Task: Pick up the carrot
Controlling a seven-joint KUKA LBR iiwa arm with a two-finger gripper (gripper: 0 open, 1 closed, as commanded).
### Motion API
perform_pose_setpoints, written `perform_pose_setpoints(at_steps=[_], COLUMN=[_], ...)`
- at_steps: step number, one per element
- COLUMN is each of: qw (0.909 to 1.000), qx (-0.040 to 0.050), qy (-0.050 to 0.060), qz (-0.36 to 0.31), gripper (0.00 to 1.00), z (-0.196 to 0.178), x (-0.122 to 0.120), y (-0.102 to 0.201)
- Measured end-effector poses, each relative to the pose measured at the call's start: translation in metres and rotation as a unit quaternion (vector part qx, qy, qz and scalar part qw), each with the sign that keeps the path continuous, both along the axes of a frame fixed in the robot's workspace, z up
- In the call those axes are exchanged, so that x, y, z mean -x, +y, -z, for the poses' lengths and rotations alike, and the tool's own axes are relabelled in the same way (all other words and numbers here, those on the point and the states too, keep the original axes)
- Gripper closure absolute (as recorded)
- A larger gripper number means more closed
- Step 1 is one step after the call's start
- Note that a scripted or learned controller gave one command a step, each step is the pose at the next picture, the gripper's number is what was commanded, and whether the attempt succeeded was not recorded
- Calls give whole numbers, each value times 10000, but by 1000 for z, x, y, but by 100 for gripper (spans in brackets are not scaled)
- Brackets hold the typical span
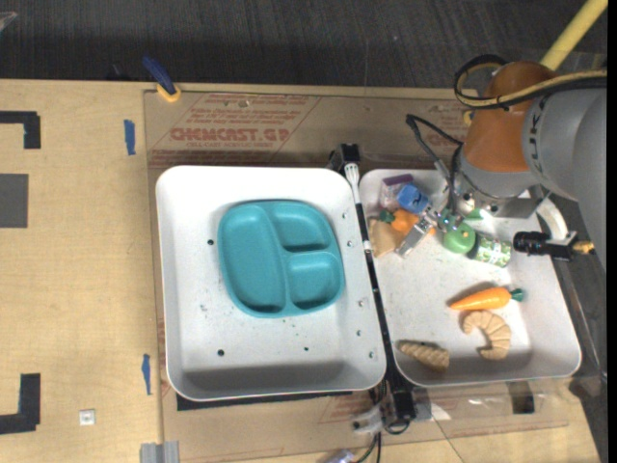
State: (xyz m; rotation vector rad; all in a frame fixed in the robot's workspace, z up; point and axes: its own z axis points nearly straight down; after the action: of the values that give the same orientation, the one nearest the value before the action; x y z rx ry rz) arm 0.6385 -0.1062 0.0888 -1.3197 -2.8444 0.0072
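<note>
- My gripper (pixel 424 228) sits at the right bin's (pixel 559 355) far end; I cannot tell its state.
- The carrot (pixel 480 299) lies untouched, well apart; reach and grasp remain.

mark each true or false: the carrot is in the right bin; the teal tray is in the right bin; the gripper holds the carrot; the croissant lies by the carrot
1. The orange carrot with a green top lies in the right white bin. True.
2. The teal divided plastic tray sits in the right bin. False: it sits in the left white bin.
3. The gripper holds the carrot. False: it is over the bin's far end, apart from the carrot.
4. The tan croissant lies just below the carrot. True.
</note>
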Motion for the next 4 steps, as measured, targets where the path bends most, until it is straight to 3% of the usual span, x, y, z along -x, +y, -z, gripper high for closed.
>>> perform_pose_setpoints(at_steps=[1, 2, 3, 4], qw=[9993, 9993, 9993, 9993], qx=[-1, 13, 14, 23], qy=[-85, -132, -126, -160], qz=[373, 356, 356, 344], gripper=[0, 100, 0, 100], z=[-1, -14, -13, -25], x=[47, 43, 43, 41], y=[-4, -3, -3, -3])
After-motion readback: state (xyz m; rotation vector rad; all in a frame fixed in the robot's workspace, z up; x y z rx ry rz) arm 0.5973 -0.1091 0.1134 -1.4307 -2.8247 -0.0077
